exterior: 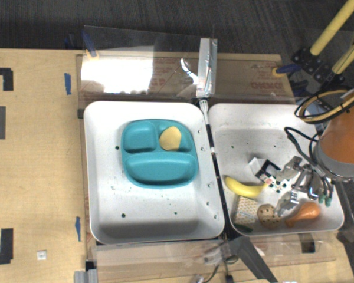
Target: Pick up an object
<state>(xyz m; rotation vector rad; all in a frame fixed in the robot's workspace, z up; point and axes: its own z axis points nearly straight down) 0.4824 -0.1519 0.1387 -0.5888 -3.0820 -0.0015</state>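
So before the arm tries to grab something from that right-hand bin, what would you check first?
1. Gripper is over the right bin: ok.
2. Objects lie within reach beside it, banana and carrot: ok.
3. Fingers open enough to grasp: cannot tell, cables and shine hide them.
4. Nothing held already: cannot tell.
5. Target stands apart from neighbours: not ok, the brown ball and carrot crowd together by the gripper.

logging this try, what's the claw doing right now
claw: low in the right bin over the carrot; open or shut cannot be told, nothing seen held.
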